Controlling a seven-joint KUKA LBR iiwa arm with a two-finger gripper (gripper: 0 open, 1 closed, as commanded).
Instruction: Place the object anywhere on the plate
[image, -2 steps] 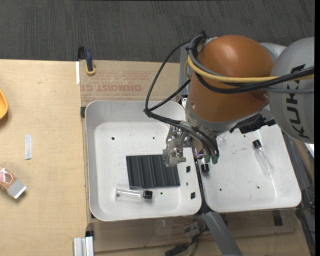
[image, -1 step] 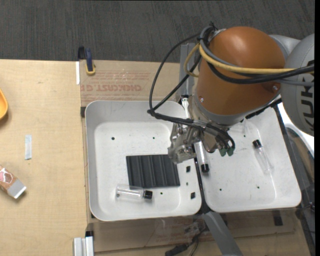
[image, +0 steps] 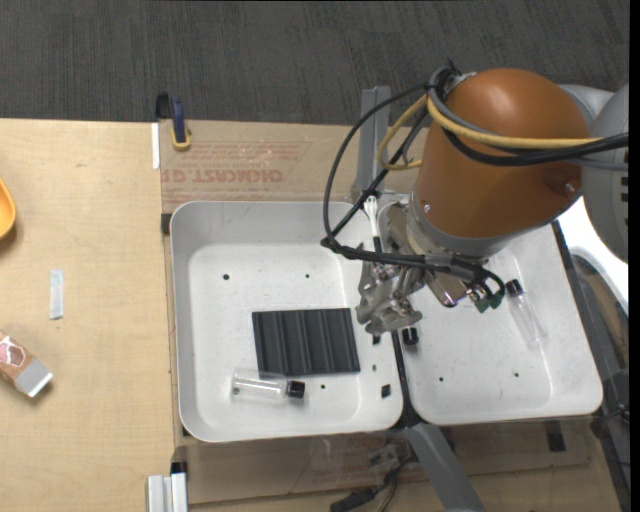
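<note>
Tool over the divide between bins, grip state impossible to tell, vial just near of dark plate in left bin.

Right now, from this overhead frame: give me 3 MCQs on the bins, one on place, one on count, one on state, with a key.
1. Where does the black ridged plate lie?
A. left bin
B. right bin
C. on the cardboard

2. How many clear vials are in the bins?
A. one
B. two
C. four

3. How does the vial near the plate lie?
A. on the plate
B. on its side, off the plate
C. upright

Key:
1 A, it sits on the left bin floor.
2 B, one below the plate, another in the right bin.
3 B, it lies flat on the bin floor below the plate's lower edge.
</note>
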